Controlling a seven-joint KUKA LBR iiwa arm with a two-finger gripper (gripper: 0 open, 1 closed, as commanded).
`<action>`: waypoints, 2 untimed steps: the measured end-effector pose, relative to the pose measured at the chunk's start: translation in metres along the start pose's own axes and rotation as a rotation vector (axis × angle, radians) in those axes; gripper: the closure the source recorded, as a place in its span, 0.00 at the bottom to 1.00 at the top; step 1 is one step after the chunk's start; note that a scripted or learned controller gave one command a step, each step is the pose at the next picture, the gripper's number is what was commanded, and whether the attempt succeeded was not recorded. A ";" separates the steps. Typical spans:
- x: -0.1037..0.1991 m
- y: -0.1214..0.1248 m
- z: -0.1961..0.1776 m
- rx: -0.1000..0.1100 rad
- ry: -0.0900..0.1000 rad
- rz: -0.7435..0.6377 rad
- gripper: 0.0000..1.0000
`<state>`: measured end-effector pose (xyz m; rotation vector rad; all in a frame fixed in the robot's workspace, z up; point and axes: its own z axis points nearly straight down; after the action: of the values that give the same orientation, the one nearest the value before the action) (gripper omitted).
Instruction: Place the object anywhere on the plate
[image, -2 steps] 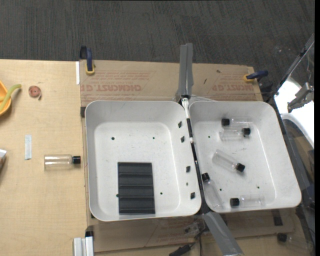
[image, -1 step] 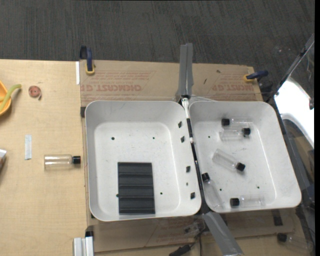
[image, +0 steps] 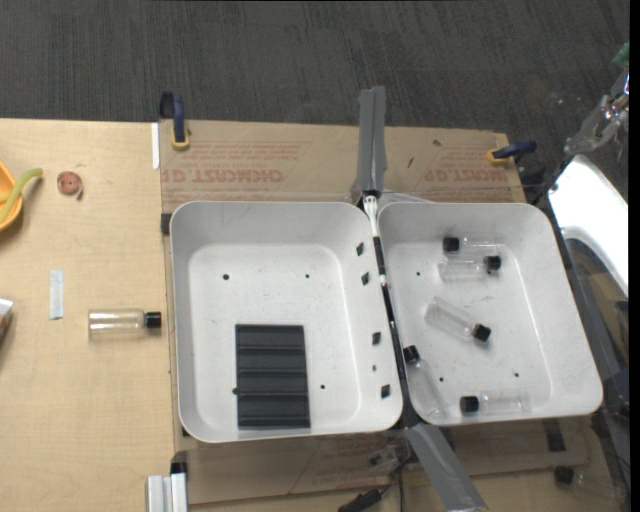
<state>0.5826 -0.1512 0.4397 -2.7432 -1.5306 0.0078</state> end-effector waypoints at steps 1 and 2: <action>-0.083 -0.018 -0.001 0.000 0.001 0.037 0.00; -0.032 0.028 0.001 0.002 0.000 0.400 0.00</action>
<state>0.5894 -0.1927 0.4392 -2.9921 -0.9555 0.0096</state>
